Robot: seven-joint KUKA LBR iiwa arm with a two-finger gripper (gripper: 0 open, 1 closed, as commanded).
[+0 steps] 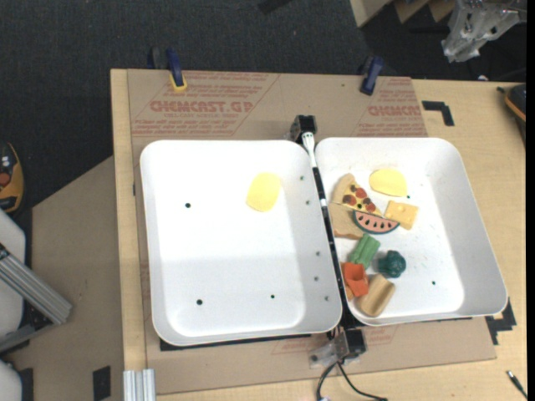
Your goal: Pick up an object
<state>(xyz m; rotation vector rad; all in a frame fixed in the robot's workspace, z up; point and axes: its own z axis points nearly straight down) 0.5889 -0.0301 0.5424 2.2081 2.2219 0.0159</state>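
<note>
Landmark: the black seam where the 2 bins meet; every place below is given from it.
Left bin: white and shallow, touching the seam on its left side.
Right bin: white and shallow, touching the seam on its right side.
Yellow disc: alone in the left bin, a short way left of the seam, lying flat.
Pizza slice: just right of the seam, toward its far half.
Pale yellow dome: right of the seam, beyond the pizza slice.
Cheese wedge: further right of the seam, touching the watermelon slice.
Green block: near the seam's lower half, tilted.
Dark green ball: right of the green block, just beside it.
Orange piece: close to the seam's near end, touching the tan cylinder.
Gripper: well beyond the seam's far end and off to the right, above the floor (spread or pressed together cannot be told), apart from every object.
Blue clamps: 2 on the cardboard's far edge, 1 on each side of the seam's line.
</note>
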